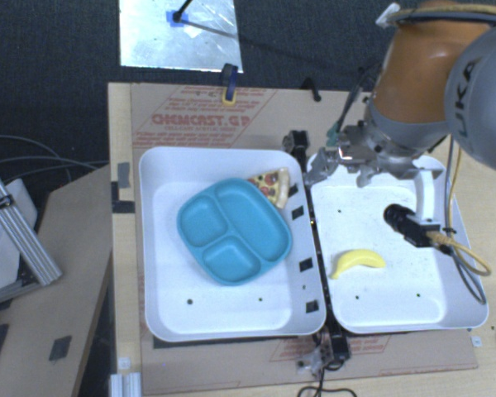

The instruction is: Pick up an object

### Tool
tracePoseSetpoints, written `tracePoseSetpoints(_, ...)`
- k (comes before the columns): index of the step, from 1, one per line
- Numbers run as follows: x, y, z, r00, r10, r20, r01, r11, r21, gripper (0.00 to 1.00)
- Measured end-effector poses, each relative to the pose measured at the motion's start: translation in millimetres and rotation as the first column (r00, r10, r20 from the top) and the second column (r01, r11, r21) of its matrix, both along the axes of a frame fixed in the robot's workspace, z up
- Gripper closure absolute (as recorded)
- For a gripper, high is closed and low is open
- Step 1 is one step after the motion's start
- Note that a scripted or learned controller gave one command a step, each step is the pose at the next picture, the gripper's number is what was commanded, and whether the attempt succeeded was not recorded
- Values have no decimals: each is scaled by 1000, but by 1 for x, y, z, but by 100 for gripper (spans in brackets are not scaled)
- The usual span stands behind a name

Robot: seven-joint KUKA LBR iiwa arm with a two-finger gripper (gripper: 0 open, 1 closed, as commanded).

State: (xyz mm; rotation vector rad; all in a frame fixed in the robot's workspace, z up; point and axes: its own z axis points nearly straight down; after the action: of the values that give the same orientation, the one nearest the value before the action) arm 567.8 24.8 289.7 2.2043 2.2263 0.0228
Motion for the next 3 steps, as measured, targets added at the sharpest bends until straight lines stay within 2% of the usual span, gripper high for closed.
tracePoseSetpoints(1,0,-3,1,1000,-1,-11,1,1000,-4,100)
tracePoseSetpoints(2,0,-3,1,1000,-2,-11,1,1000,-4,0)
tracePoseSetpoints(3,0,-3,12,1000,4,-8,-4,1000,-4,100)
